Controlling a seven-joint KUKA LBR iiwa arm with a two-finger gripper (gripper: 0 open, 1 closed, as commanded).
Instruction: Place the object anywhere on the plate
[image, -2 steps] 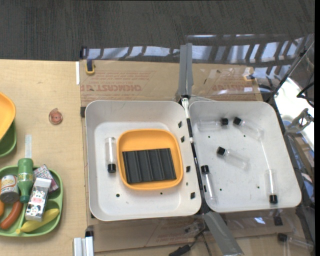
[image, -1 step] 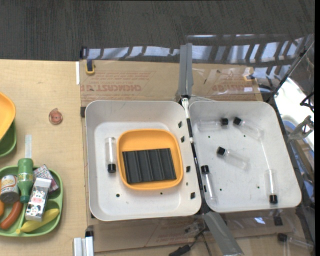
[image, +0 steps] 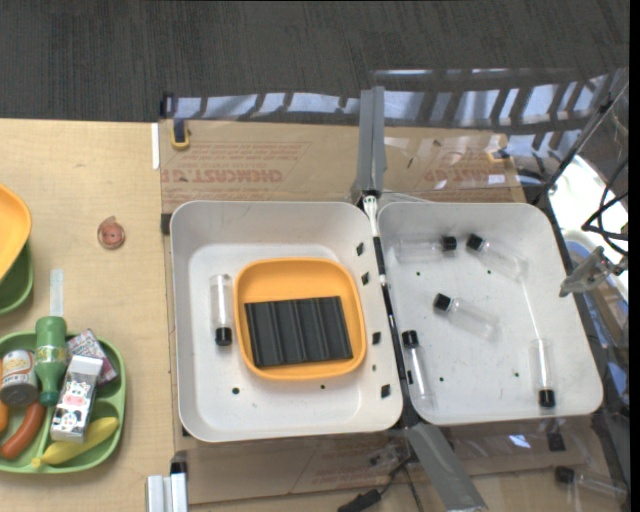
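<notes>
Plate (image: 295, 272), orange, seated mid left bin (image: 195, 405). Black ribbed block (image: 300, 332) lying flat on plate, near its centre, inside the rim. Clear vial (image: 221, 310), black cap toward camera, just left of plate, apart from its rim. More capped vials (image: 452, 306) scattered right of plate, in right bin (image: 480, 375). Gripper apart or together: cannot tell.

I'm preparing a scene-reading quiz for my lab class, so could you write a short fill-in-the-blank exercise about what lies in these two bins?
1. The orange plate sits in the ____ bin.
2. On the plate lies a ribbed ____ block.
3. The clear vial beside the plate has a ____ cap.
4. The right bin holds several capped clear ____.

Missing words: left; black; black; vials
</notes>
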